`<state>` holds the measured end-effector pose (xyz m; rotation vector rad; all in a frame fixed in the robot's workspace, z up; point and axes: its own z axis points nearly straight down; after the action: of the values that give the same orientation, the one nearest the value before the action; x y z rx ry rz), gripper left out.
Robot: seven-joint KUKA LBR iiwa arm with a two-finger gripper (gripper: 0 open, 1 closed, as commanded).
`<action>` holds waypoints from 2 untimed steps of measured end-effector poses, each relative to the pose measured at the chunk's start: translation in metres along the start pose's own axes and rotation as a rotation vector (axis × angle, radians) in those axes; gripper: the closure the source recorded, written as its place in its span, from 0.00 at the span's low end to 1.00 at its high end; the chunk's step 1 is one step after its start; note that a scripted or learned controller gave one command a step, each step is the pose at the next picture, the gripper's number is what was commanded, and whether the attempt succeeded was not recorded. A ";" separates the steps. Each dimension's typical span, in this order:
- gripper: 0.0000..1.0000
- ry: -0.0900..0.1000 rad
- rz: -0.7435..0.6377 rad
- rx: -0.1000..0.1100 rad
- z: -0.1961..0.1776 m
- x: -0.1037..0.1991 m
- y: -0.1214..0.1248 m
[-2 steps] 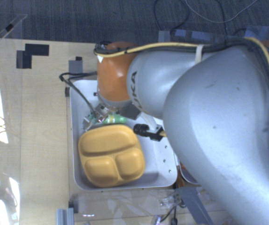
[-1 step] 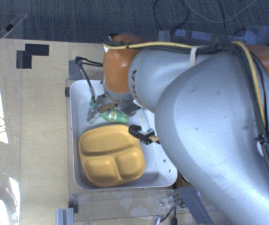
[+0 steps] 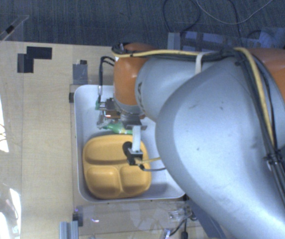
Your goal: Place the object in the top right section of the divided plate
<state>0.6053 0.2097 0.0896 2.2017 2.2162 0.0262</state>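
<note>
Camera view, entry 1: a small green object is recorded inside the white bin. It lies just past the upper rim of the yellow divided plate and directly beneath the gripper. Most of its outline is hidden by the tool, so its shape is left undescribed. Whether it is touched or gripped cannot be told.

Entry 2: the plate is laid in the lower half of the bin. One wide section is turned toward the gripper, and two smaller sections are set side by side along the near edge.

Entry 3: the gripper is held low at the plate's upper edge. Whether it is spread or closed cannot be told.

Entry 4: the grey arm with its orange band is extended in from the right.

Entry 5: the bin is borne by a pale wooden bench, on which a black L-shaped mark is seen at upper left. Thin cables are strewn on the dark floor beyond.
</note>
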 end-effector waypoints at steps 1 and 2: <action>0.00 0.000 0.243 0.005 -0.002 -0.001 -0.076; 0.00 -0.005 0.391 0.024 -0.083 -0.089 -0.034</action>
<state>0.5700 0.1206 0.1715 2.6043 1.7564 -0.0013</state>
